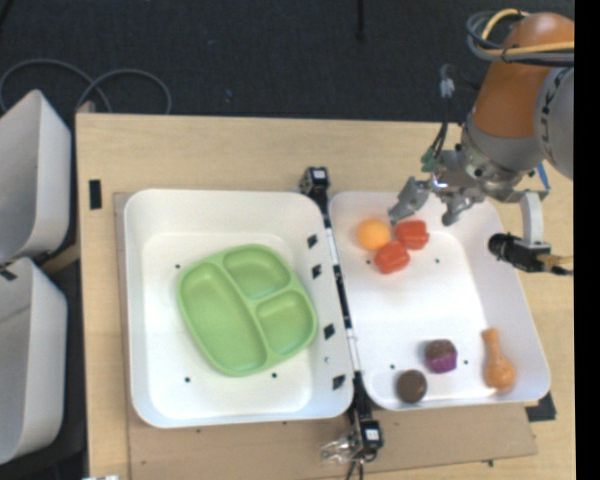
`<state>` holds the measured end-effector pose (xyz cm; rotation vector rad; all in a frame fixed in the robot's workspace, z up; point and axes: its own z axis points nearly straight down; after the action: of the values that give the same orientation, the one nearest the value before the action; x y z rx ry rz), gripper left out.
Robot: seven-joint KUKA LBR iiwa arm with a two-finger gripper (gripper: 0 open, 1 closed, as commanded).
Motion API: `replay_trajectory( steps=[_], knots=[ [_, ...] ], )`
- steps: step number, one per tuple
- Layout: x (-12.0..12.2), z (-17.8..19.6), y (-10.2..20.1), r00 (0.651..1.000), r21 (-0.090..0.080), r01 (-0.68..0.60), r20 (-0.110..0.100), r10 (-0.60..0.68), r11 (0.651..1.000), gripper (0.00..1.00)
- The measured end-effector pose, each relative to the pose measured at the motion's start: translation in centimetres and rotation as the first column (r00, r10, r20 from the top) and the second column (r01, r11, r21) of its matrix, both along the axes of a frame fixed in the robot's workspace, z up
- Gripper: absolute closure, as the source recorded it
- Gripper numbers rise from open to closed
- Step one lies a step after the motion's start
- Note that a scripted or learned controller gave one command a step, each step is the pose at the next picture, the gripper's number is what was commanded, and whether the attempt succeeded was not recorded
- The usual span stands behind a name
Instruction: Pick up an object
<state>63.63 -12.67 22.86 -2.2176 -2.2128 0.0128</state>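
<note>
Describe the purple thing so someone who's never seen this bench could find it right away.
Look in the right white bin, along its near edge. The purple object sits between a dark brown ball and an orange carrot-shaped piece. It is the bin's one purple thing.

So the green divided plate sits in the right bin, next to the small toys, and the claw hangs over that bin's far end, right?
Not quite. The camera view shows the green divided plate in the left bin. The small toys lie in the right bin, with the claw over its far end.

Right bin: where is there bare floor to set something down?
Bare floor runs across the right bin's middle, between the red pieces and the purple object. Crowded: far corner under the gripper, around the orange ball.
</note>
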Motion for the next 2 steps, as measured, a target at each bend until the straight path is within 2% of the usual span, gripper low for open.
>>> replay_trajectory(
  steps=[1, 2],
  knots=[
    [0.3, 0.8, 0.0, 1.000, -0.001, -0.002, 0.013, 0.002, 1.000, 0.00],
    [0.9, -5.0, 0.5, 1.000, -0.002, -0.006, 0.009, 0.006, 1.000, 0.00]
  ],
)
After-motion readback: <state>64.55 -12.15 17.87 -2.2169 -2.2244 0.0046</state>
